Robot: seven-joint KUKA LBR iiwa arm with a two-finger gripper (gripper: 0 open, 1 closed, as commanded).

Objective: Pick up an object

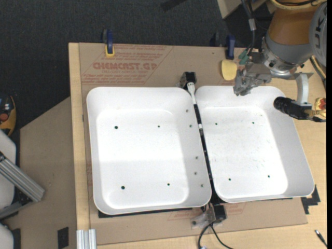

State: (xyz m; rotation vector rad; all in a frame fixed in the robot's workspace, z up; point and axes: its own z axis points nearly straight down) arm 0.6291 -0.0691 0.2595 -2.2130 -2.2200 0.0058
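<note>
Two white bins sit side by side on the bench, the left bin (140,149) and the right bin (254,144). One pale yellow object (228,69) lies on the cardboard just beyond the right bin's far rim. The arm (293,22) enters at upper right, its gripper (244,87) pointing down over that rim, just right of the object; whether the fingers are apart or together I cannot tell.

Illumination is even and moderately bright across the bench (129,66). The left bin (140,149) shows a brighter band across its near half and a slightly greyer far half. The right bin (254,144) is uniformly lit, without strong glare. Shadows are soft and short. The dark floor (52,14) at far left is underexposed. Focus is adequate throughout; fine detail appears slightly grainy.
</note>
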